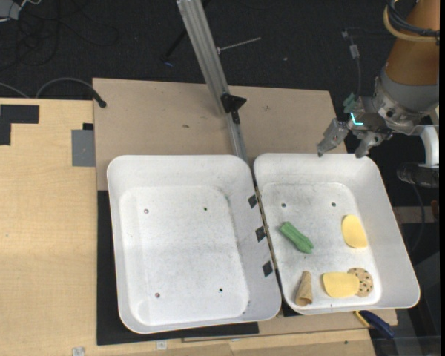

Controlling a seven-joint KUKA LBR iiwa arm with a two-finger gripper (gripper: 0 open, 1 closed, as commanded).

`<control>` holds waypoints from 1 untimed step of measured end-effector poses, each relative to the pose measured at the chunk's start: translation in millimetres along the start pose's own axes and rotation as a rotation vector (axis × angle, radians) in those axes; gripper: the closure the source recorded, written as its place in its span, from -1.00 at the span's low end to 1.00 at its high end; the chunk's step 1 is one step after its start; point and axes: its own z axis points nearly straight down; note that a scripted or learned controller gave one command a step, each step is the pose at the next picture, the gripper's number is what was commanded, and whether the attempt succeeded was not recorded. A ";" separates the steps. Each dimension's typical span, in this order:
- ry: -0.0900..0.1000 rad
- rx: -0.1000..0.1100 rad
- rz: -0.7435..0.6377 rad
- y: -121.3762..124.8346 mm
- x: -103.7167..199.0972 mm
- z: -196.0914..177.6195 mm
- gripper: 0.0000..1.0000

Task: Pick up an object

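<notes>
1. Camera view, the arm: the grey arm [409, 65] with its orange band enters at about 2 o'clock in the frame, and its gripper [346, 141] hangs over the far rim of the right bin [397, 221], at that bin's 12 o'clock edge.
2. Camera view, the gripper: its two fingers are spread apart, one fingertip [327, 145] toward 9 o'clock and the other toward 3 o'clock, with nothing between them.
3. Camera view, the right bin's contents: a green pod-shaped piece [297, 237] lies slantwise near the bin's centre, well apart from the gripper, at about 7 o'clock from it.
4. A yellow oval piece [354, 231] lies at 3 o'clock from the green piece, near the bin's right wall.
5. A second yellow piece [339, 285] lies toward the bin's 6 o'clock edge, touching a round brown cookie [363, 280] at its 3 o'clock side.
6. A tan cone [304, 288] lies just beside that yellow piece, at its 9 o'clock side.
7. Camera view, the left bin [126, 199]: it sits at 9 o'clock from the right bin, their rims touching along the middle.
8. A slanted metal rail [208, 61] stands beyond the bins at 12 o'clock.
</notes>
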 end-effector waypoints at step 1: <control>-0.001 -0.004 -0.002 0.7 0.2 -2.5 -1.00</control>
